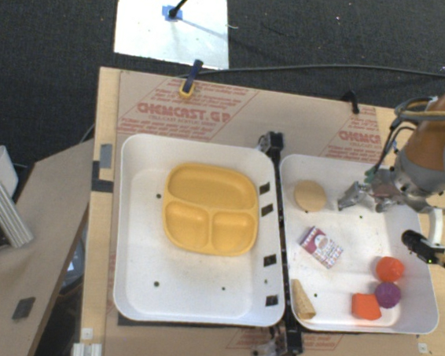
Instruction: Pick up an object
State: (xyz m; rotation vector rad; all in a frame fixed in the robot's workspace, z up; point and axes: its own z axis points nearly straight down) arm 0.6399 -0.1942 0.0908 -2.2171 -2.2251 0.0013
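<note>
Camera view: the claw [361, 195] hangs low over the back of the right bin [429, 313], fingers spread, nothing between them. Just to its left lies a tan round disc [311, 196], the nearest candidate, apparently the target. In front of the claw sits a small snack packet [321, 247]; further forward and right, an orange ball [390, 269], a purple ball [388, 294] and an orange block [365, 306]. Well left, a yellow divided plate [210, 210] fills the other bin [128, 282]. Pick not yet made.
</note>
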